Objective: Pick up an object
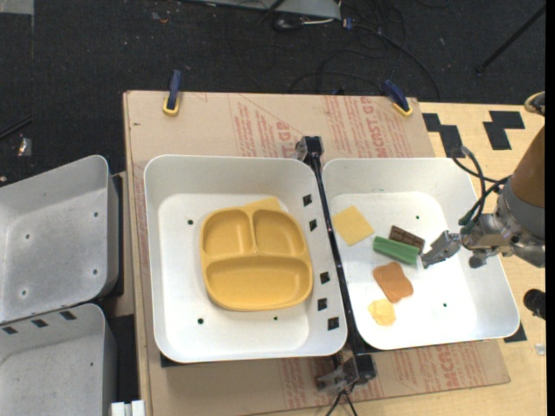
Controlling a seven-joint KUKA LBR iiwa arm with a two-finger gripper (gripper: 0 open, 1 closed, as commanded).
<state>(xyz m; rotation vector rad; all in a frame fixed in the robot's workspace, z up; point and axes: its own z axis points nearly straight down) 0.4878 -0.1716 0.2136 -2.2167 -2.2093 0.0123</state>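
The right bin (451, 319) holds a pale yellow flat square (353, 224), a green block (395, 249), a small brown piece (406, 236) just behind it, an orange-brown oval slab (393, 282) and a small yellow lump (381, 312). My gripper (440, 250) reaches in from the right, low over the bin, its tips just right of the green block and the brown piece. Nothing shows between its tips.
The left bin (165, 319) holds a yellow divided tray (257, 259). A black divider (325, 232) runs between the bins. Grey metal panels (52, 232) lie off the bench to the left. Clamps (173, 92) hold the board's far edge.
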